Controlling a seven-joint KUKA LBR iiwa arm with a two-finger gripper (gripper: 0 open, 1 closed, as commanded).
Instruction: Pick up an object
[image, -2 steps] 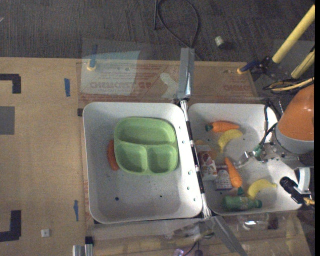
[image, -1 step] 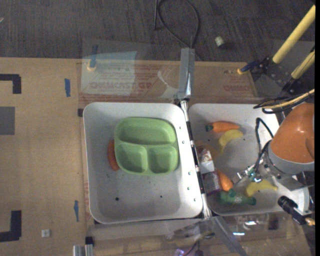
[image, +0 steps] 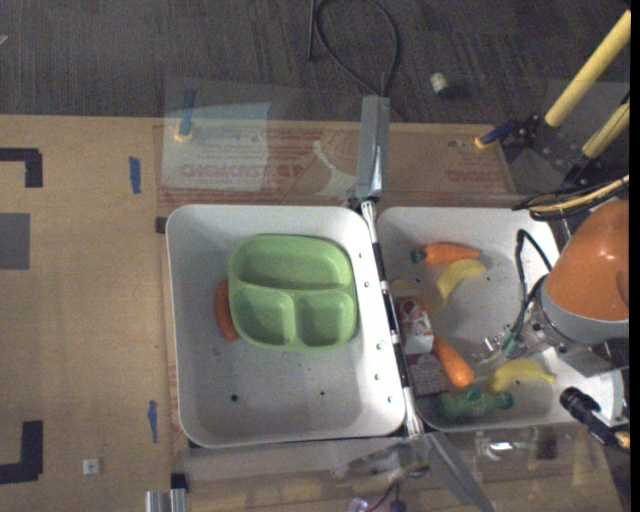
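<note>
Green moulded three-compartment tray (image: 292, 291) in left bin (image: 200, 330) | hand (image: 500, 345) over right bin (image: 520, 300), grip state unclear

— Smooth white plastic on both bins (image: 190, 330), a faint sheen along the rims. And that green divided tray (image: 292, 290)?

— Matt plastic, soft-looking finish. The tabletop (image: 80, 330) reads as bare wood or board, dull and flat.

— The arm's orange band (image: 595, 265)?

— Glossy, catching light. The yellow banana (image: 458, 277) and orange carrot (image: 452, 363) look like smooth moulded plastic.

Arm (image: 592, 270) low, end effector (image: 503, 345) seemingly down
</note>
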